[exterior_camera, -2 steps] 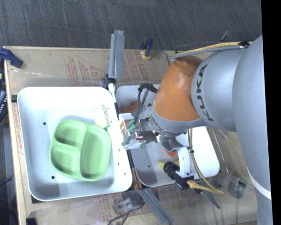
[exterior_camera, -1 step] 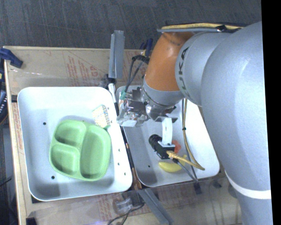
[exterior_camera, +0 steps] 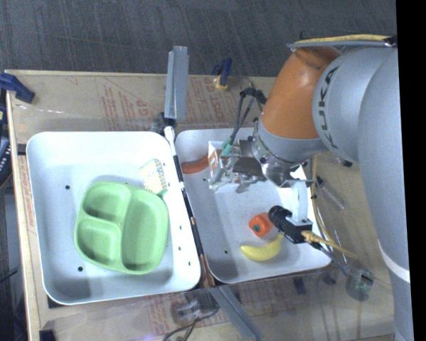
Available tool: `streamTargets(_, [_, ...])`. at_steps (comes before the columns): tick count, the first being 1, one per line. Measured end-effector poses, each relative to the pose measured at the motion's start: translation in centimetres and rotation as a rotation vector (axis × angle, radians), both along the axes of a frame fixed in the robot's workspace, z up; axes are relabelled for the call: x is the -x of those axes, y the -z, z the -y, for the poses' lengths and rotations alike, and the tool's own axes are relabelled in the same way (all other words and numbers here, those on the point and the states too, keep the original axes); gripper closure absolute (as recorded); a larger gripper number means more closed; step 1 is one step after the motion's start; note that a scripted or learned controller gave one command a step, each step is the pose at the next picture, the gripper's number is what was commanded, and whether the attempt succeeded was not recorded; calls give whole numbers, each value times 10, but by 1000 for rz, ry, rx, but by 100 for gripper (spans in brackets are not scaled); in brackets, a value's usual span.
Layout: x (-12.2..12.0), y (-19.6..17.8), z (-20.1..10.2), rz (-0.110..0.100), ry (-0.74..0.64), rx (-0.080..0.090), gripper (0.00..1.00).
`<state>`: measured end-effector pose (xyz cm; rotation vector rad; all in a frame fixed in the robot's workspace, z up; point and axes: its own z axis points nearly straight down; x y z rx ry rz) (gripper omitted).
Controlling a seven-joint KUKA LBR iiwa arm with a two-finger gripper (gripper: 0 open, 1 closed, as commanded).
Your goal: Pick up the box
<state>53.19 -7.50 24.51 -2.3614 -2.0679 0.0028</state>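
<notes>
We saw the worktop (exterior_camera: 88, 94) as the largest thing, a pale wooden board carrying two shallow white bins side by side, with clamps at its far edge. The grey arm (exterior_camera: 359, 108) with its orange band came next, reaching in from the right and covering the far right part of the right bin (exterior_camera: 225, 265). The left bin (exterior_camera: 51, 210) lay just beside the right one, their inner rims almost touching. In the left bin a green divided plate (exterior_camera: 122, 226) sat near the middle, leaving open floor toward the left and far walls. The tool (exterior_camera: 231, 174) hung over the far left part of the right bin, and we could not tell how its jaws stood. The box (exterior_camera: 153, 176), small and pale with a green print, lay in the left bin against the right wall, just beyond the plate's far right edge, apart from the tool. In the right bin a yellow banana (exterior_camera: 261, 252) lay near the front wall, an orange object (exterior_camera: 258, 225) just behind it, with bare floor to their left.
</notes>
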Motion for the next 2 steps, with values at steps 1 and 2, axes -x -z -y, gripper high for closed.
streamTargets(1, [13,-7,32,0,167,2,100])
streamTargets(2, [35,0,-15,-4,152,1,100])
